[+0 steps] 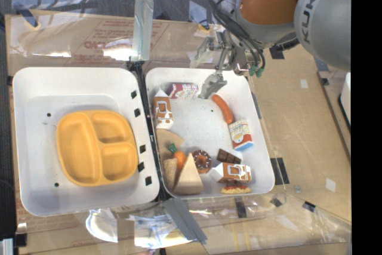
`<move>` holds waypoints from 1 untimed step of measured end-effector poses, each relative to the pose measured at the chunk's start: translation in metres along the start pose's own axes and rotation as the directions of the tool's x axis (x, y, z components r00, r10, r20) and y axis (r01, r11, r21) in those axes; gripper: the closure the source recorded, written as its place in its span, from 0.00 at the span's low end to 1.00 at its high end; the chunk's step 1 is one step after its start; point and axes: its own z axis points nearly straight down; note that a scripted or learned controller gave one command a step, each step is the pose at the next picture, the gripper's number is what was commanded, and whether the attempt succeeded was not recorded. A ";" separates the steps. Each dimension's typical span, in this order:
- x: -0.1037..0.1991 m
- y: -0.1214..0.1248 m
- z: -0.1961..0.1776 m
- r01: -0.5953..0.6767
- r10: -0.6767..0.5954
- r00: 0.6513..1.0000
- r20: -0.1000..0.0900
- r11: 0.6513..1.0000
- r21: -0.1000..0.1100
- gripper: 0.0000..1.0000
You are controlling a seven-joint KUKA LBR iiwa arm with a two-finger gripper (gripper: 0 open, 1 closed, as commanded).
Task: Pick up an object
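Note:
The right bin (260, 128) holds several toy foods. Among them are an orange-red sausage (222, 108), a small brown-and-white carton (162, 110), a flat purple-and-white pack (182, 90) and a white carton with a red and blue label (240, 133). My gripper (209, 87) hangs over the bin's far side, between the pack and the upper end of the sausage. Nothing shows in its grasp.
At the bin's near end lie a tan wedge (188, 177), an orange carrot piece (179, 158), a chocolate donut (202, 159), a brown bar (228, 156) and another carton (234, 172). The left bin (30, 92) holds a yellow divided tray (95, 147).

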 end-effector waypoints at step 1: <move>-0.006 -0.060 0.104 0.013 -0.013 1.000 -0.010 1.000 -0.004 0.00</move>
